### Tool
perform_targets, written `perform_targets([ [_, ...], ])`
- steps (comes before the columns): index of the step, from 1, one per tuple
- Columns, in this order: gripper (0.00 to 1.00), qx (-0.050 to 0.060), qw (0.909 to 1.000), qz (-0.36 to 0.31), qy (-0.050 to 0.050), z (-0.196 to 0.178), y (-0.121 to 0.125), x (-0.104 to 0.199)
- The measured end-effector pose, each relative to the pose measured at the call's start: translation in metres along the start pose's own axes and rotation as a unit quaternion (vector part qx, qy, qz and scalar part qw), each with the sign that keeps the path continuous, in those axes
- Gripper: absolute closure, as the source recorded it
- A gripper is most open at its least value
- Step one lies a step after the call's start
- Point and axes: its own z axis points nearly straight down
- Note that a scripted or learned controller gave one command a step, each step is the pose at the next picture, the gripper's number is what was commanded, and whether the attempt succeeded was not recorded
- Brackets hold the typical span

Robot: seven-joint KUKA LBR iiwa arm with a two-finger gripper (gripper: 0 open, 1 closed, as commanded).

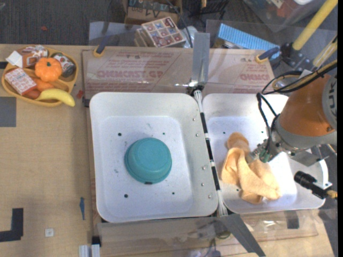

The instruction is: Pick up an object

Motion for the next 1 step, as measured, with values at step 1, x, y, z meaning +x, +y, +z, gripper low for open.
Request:
perform_targets([
  [1,0.0,0.0,1.0,0.0,0.0,0.0,-0.0001,0.0],
])
